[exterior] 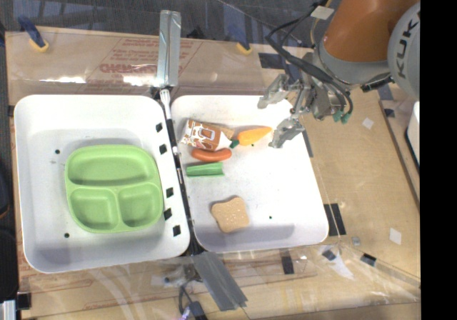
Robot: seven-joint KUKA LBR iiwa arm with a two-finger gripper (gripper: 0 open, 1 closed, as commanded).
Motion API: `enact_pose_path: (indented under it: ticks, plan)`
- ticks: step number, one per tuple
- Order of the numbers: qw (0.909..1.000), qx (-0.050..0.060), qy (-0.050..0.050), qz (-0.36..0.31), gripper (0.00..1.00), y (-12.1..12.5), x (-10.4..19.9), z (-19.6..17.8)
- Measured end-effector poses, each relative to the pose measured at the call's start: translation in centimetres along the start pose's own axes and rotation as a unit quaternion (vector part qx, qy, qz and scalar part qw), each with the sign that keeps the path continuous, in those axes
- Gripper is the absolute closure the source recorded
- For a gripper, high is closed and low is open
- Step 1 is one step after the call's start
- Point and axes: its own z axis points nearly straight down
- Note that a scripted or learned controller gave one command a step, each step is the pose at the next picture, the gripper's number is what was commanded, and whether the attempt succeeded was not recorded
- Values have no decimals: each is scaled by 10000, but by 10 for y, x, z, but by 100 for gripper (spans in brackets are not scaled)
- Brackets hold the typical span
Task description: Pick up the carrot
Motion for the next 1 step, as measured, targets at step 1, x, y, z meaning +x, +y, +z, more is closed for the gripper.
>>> enact_pose_path:
  ticks: [1]
  plan:
    - [10000,-19,56,55,0,-21,-46,113]
